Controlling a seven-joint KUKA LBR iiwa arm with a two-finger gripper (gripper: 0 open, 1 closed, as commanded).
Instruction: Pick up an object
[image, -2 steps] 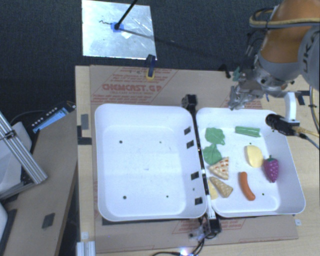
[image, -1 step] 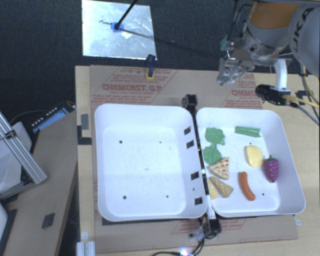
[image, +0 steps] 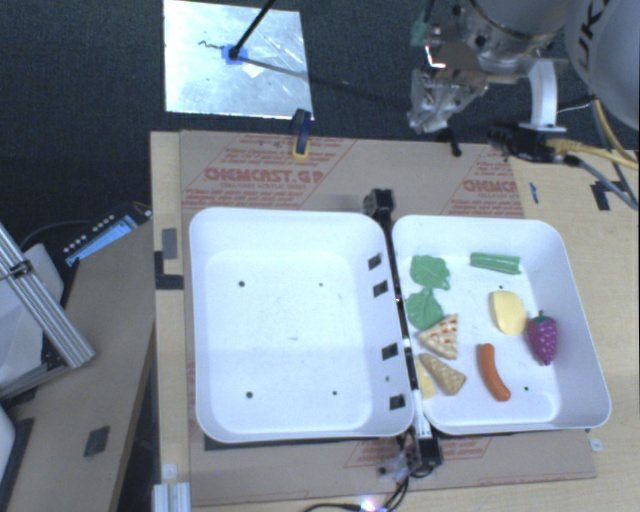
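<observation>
My counter (image: 270, 160) w/ red print carries two white bins side by side, touching at the middle: left bin (image: 290, 325), right bin (image: 560, 300). Yellow clamp (image: 300, 140) sits on its far edge, nr the left bin.

Two white bins: the left bin (image: 290, 330) and the right bin (image: 570, 300). In the right one lie two green leafy pieces (image: 429, 270) (image: 424, 307), one green bean (image: 495, 263), one yellow piece (image: 508, 312), one purple grape bunch (image: 542, 338), one orange sausage (image: 492, 372) and two pizza slices (image: 441, 336) (image: 443, 377).
</observation>
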